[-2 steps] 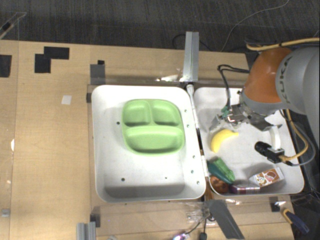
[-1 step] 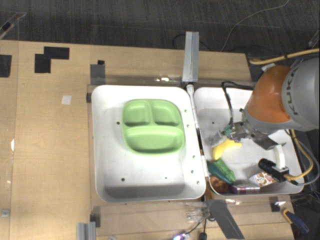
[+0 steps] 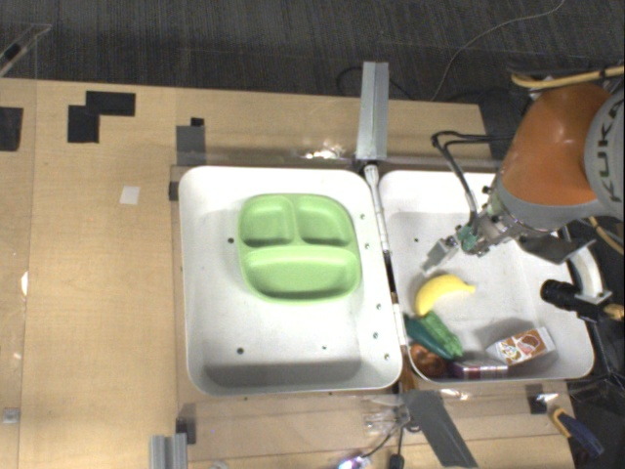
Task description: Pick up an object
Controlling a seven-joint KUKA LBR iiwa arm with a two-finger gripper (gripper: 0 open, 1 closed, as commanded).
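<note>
green tray [image 3: 296,245] | yellow banana [image 3: 442,292] | white bins [image 3: 210,291] | orange arm band [image 3: 549,154]

Even overhead light, fairly bright. White bins [image 3: 283,360] close to washed out, with mild glare along the rear rim near the metal divider post [image 3: 373,115]. Soft grey shadow pooled in the left bin's front half. Green tray [image 3: 298,245] shows a faint shadow along its near edge. Dark floor at top underexposed. Overall soft focus; small items at the right bin's front edge are indistinct. Arm [image 3: 562,154] slightly blurred.
</note>
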